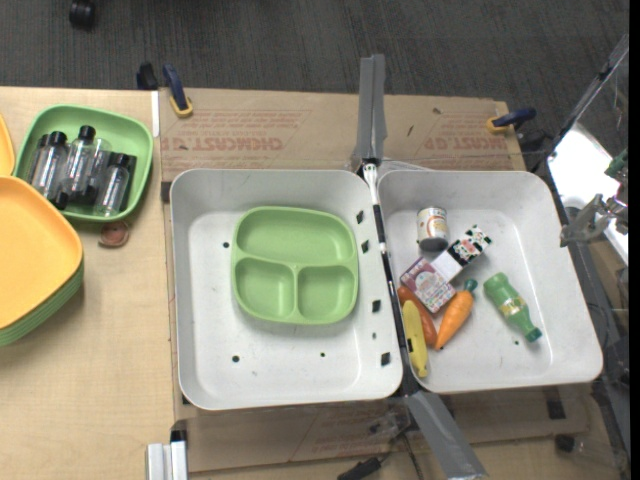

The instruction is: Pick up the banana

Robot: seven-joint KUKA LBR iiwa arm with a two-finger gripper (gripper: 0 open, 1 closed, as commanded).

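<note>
In the right bin (560, 298), against its left wall toward the seven o'clock corner, the banana (414, 340) lies lengthwise, pointing roughly from twelve to six. Touching it at two o'clock is an orange carrot (455, 314), tilted, with a red piece (424, 320) between them. Just above, at twelve o'clock from the banana, sits a small pink-and-white packet (431, 283), and beyond that a black-and-white carton (468, 246) and a small tin can (432, 226). A green bottle (511, 306) lies at three o'clock, apart from the carrot. The left bin (200, 348) carries a green divided plate (296, 265). On the worktop (90, 388) at nine o'clock stand a green tray of dark bottles (84, 162) and a stack of orange plates (35, 258). I cannot tell the end effector's state.
</note>
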